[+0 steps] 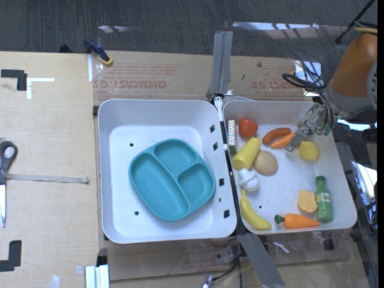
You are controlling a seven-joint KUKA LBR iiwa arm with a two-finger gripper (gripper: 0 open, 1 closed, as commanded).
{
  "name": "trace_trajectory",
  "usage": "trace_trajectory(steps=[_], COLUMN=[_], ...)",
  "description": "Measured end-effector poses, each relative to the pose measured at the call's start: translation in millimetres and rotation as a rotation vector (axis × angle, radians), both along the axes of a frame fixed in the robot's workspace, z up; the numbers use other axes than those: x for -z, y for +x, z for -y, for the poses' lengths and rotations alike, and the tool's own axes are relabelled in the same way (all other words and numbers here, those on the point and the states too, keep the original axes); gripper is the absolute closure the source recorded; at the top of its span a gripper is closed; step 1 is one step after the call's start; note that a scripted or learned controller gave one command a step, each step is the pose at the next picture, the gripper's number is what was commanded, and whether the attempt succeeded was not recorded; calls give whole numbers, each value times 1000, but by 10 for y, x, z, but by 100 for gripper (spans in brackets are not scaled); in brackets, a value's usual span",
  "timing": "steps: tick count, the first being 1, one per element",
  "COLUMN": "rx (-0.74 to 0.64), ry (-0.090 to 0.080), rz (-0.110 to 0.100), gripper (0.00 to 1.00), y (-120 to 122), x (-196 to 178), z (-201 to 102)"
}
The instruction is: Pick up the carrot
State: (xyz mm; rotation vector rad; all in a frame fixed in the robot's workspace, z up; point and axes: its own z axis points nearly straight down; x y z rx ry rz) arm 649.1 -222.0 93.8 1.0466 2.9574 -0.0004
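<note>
While I am reaching in over the far right corner of the right bin (283,188), my gripper (296,141) is hanging low beside an orange-red sausage-shaped piece (276,137), its tip touching or nearly touching that piece's right end, and I cannot tell from this slanted view whether it is released or clenched, so I am not claiming to hold anything. Just to its right a lemon (309,151) is sitting, and to its left a tomato (247,126), a yellow corn cob (246,153) and a tan potato-like lump (266,163) are crowding together near the wall between the bins. I am judging that the carrot (298,221) I am after is lying well apart from me, flat on the floor at the near edge of the same bin, green stub pointing left, between a banana (252,215) and a green bottle (323,200), with a ridged orange chip (307,201) just above it. Because it is lying lengthwise along the near wall, I am thinking that a grasp across its narrow width would be suiting it best, and the neighbours on both sides are leaving little room. Further out, a blue divided plate (173,179) is resting in the left bin (114,161), playing no part in this
</note>
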Motion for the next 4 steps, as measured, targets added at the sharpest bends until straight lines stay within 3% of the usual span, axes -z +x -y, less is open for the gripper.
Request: trace_trajectory(steps=[1,2,3,4], rx=[229,225,-110,-109], ry=[1,-2,1,1], rz=[2,3,-1,-1], gripper=[0,100,100,0], y=[22,30,-373,-374], x=[-4,-106,7,6], z=[5,2,-586,-583])
